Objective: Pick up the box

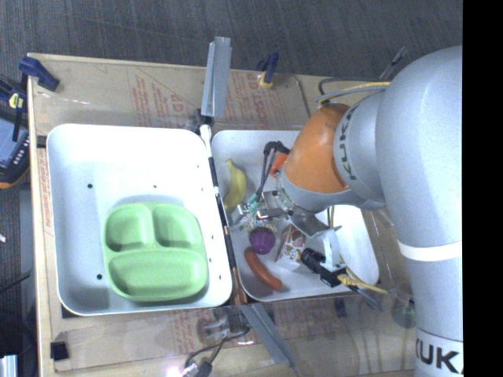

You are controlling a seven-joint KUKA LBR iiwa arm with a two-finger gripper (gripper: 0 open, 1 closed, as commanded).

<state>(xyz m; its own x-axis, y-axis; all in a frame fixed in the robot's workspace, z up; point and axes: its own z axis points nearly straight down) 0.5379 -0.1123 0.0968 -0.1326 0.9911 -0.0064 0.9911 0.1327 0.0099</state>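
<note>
The box (pixel 291 249) is a small white carton with red and brown print, lying in the right bin (pixel 357 246) near its front, just right of a purple fruit. My gripper (pixel 261 210) reaches down into the right bin from under the orange wrist band. It hangs over the bin's left part, just above the purple fruit and up-left of the box. The arm's bulk hides the far end of the box and the back right of the bin.
In the right bin a yellow banana (pixel 236 182) lies by the left wall, a purple fruit (pixel 262 241) sits mid-front, and a red sausage (pixel 262 270) lies at the front. The left bin (pixel 78 163) holds a green divided plate (pixel 156 251).
</note>
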